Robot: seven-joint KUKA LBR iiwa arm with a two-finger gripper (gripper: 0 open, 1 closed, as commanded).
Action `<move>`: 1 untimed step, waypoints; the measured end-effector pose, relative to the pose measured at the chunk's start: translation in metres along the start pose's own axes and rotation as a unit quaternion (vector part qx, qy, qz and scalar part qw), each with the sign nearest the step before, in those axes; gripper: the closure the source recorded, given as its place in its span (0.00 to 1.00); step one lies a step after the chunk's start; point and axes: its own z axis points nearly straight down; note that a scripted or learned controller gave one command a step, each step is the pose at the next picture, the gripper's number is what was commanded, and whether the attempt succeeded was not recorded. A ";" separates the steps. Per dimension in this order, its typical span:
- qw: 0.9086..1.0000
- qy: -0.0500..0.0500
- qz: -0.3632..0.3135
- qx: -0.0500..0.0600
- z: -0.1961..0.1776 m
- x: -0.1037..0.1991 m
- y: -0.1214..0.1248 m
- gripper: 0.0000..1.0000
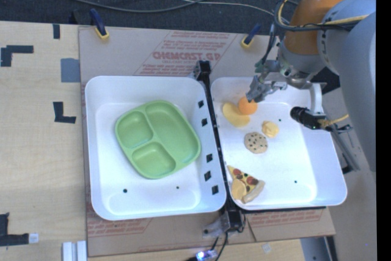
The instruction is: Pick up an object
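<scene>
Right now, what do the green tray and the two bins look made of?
Green tray: likely molded plastic, matte-satin; uniform color, rounded compartment ridges. Left bin and right bin: probably thin formed plastic, smooth white with soft sheen and rounded rims; painted metal can't be ruled out.

2 bins sit side by side — the left bin holds a divided plate; the right bin holds a cookie, with a pizza slice nearer the front edge.

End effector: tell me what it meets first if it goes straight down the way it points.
Probably the orange toy: the end effector points down right over it, beside the yellow piece in the right bin. Depth is unclear.
</scene>
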 end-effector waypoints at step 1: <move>1.000 0.000 0.000 -0.001 -0.063 -0.002 -0.001 1.00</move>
